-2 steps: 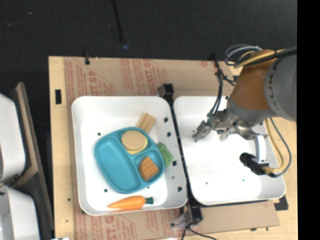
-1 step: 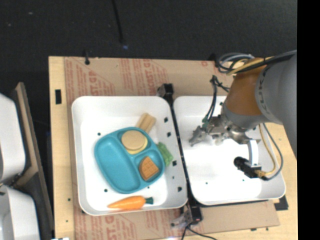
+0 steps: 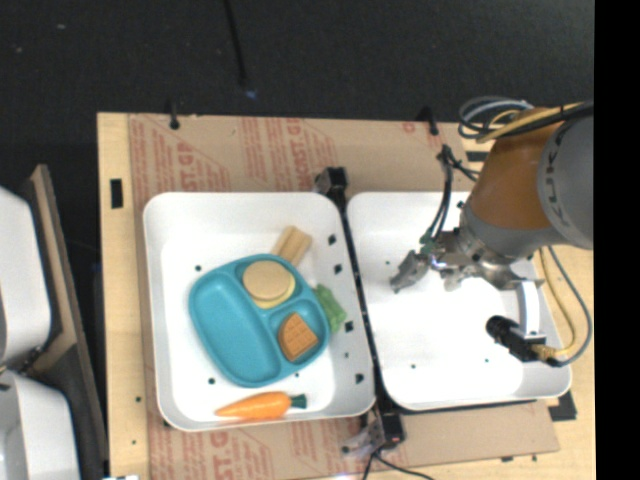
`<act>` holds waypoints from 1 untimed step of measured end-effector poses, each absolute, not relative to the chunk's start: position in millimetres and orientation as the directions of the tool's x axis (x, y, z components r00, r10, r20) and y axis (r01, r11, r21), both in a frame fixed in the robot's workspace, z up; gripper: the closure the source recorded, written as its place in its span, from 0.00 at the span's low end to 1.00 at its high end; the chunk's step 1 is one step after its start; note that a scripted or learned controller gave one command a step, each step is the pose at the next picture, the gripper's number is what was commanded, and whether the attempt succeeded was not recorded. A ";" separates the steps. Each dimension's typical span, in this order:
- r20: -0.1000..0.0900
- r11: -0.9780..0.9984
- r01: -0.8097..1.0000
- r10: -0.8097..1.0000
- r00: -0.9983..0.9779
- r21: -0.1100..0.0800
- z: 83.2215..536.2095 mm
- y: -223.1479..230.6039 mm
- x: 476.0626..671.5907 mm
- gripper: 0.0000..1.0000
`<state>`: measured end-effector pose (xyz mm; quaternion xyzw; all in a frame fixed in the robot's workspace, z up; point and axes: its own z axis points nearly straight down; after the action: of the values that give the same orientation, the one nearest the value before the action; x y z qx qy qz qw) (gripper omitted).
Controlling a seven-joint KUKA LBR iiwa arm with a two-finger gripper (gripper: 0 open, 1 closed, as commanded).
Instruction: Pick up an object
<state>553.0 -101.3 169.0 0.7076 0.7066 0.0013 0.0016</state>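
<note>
My gripper (image 3: pixel 428 273) hangs over the upper middle of the right bin (image 3: pixel 440 368), its two fingers spread apart and open, with only white bin floor between them. The objects lie in the left bin (image 3: pixel 170 268). A blue divided tray (image 3: pixel 235 333) there holds a round tan biscuit (image 3: pixel 269 281) and a brown toast-like piece (image 3: pixel 298 337). A wooden block (image 3: pixel 293 243) leans at the tray's upper edge. A green piece (image 3: pixel 331 309) sits by the tray's right side. An orange carrot (image 3: pixel 262 405) lies near the front wall.
The divider between the two bins (image 3: pixel 352 288) runs just left of the gripper. The arm's orange band (image 3: pixel 510 173) and cables (image 3: pixel 550 318) hang over the right bin's right side. Cardboard (image 3: pixel 240 148) lies under both bins.
</note>
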 end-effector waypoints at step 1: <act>0.000 -0.002 1.000 1.000 0.002 -0.003 127.7 -117.4 574.4 0.00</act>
<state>574.4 -117.4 127.7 0.7078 0.7064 -0.0011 -0.0008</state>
